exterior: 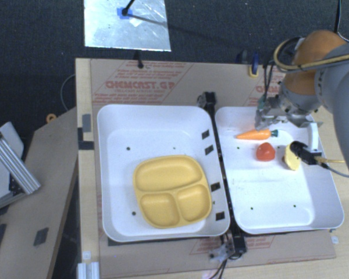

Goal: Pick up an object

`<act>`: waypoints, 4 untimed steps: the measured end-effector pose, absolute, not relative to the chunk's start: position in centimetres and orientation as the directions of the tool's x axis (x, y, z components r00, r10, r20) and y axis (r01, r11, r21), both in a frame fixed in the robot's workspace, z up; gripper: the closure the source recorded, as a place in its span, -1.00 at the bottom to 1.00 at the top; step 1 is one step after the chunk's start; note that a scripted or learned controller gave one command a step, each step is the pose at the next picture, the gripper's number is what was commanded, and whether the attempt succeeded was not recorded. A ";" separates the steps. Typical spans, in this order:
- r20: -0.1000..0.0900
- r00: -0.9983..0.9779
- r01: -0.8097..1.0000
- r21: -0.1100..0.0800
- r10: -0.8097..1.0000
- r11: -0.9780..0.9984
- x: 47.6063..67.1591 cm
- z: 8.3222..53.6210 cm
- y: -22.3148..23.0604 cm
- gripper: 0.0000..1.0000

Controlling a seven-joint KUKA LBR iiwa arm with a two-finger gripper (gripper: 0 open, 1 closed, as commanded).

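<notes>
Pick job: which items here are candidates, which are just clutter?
Candidates, right bin:
carrot
tomato
yellow piece
gripper hangs at the carrot's green end

Clutter:
yellow divided tray in left bin
foil sheet

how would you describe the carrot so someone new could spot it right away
Start at the right-hand white bin, the one without the yellow divided tray. Near its far edge, just below the gripper, lies the carrot. It is the only long, thin, orange piece with a small green tip, unlike the round red tomato and the pale yellow piece beside it.
</notes>
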State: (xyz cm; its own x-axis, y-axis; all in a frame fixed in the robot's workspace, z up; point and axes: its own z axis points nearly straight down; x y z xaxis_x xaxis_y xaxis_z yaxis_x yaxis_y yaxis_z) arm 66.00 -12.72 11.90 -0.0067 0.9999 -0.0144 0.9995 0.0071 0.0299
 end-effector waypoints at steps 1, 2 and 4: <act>-0.001 -0.006 1.000 0.006 1.000 0.006 65.9 16.5 -12.2 1.00; -0.002 -0.006 1.000 0.009 1.000 0.006 66.0 23.1 -12.4 1.00; 0.001 -0.009 1.000 0.000 1.000 0.009 64.8 22.3 -7.5 1.00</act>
